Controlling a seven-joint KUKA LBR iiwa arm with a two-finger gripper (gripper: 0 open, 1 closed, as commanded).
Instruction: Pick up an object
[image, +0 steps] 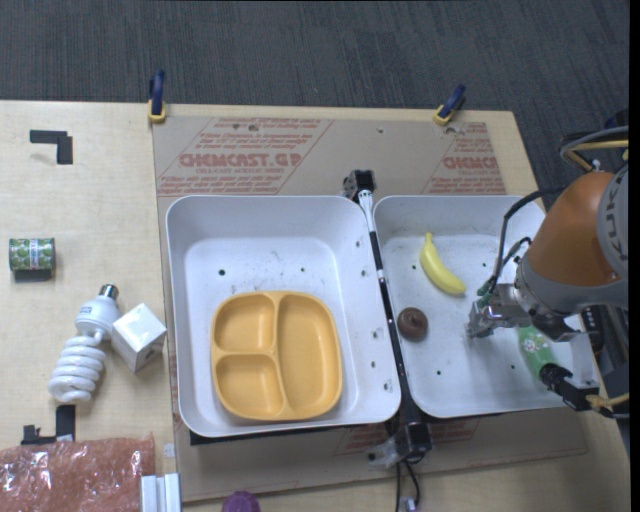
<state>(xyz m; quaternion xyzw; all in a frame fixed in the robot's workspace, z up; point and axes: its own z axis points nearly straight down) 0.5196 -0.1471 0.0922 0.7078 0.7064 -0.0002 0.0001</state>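
Dark carpet behind, tan bench (80, 200) with a cardboard sheet (250, 150) clamped under two white bins. From my seat: left bin (190, 230) has a yellow divided tray (277, 354) in it. Right bin (470, 390) has a banana (441, 267) near the top, a small brown round thing, maybe a donut (412, 322), by the left wall, and a green-and-white item (535, 347) at the right side, partly under the arm.

Gripper (487, 322) is low over the right bin floor, between the donut and the green item, close to the green one. Whether the pincer is wide or narrow I can't tell, the wrist hides it. I see nothing between the tips, so I'm not calling a grasp.

Risks as I read them:
- Tips look to be over bare bin floor. Closing there grabs air and the try fails.
- Green item sits just beside the tool and under the wrist. A descent or sideways move could shove it against the right wall or pin it.
- Banana is curved and lies at an angle. A grip off its middle would likely let it swing or slip out.
- Donut is small, low and near the left wall. Fingers may straddle it or clip the wall.
- Cables hang by the wrist, so there's a possible snag on the bin rim.

Off-bench clutter (bulb (84, 345), white cube (139, 336), green can (31, 256)) is well apart, no concern.
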